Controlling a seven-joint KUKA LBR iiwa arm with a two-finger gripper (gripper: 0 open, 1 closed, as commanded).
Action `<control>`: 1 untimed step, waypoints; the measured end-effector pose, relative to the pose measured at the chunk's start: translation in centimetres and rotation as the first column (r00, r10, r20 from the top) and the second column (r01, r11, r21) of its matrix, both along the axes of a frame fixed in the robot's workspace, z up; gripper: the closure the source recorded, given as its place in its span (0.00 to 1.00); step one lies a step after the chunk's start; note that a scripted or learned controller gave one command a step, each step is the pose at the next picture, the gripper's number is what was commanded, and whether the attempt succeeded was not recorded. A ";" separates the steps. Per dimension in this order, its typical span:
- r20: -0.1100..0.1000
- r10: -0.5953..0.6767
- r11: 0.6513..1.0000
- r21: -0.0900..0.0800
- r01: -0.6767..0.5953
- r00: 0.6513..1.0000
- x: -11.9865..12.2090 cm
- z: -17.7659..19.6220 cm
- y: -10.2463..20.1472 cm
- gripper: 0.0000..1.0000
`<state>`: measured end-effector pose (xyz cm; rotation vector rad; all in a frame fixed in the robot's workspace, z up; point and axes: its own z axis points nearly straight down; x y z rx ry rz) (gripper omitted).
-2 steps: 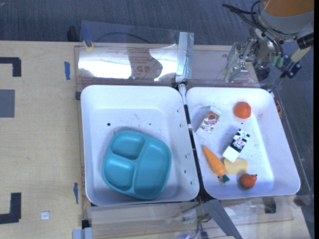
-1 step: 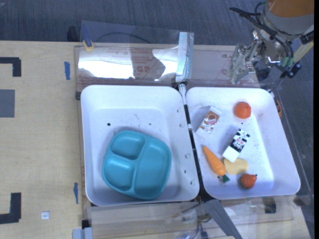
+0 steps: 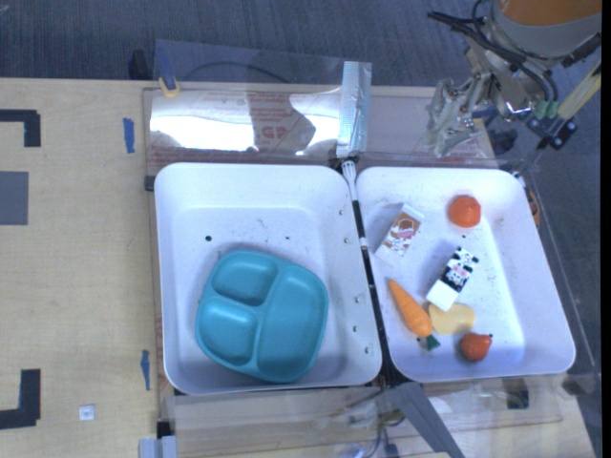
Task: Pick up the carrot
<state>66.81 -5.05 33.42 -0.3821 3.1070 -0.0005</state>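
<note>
The carrot (image 3: pixel 411 309) is orange with a small green tip and lies slantwise near the front left of the right bin (image 3: pixel 539 284). My gripper (image 3: pixel 456 122) hangs well above and behind that bin's far edge, far from the carrot, and its metal fingers hold nothing. The arm's orange band shows at the top right.
In the right bin lie a small white carton (image 3: pixel 402 233), an orange ball (image 3: pixel 465 210), a black-and-white box (image 3: pixel 452 281), a yellow piece (image 3: pixel 452 319) and a red fruit (image 3: pixel 475 346). The left bin (image 3: pixel 181 208) holds a teal divided plate (image 3: pixel 262 314). A clear panel (image 3: pixel 253 108) stands behind the bins.
</note>
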 end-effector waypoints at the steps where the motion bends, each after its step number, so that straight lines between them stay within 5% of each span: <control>1: -0.003 0.131 0.991 0.000 -0.131 0.991 0.0 -0.2 3.5 1.00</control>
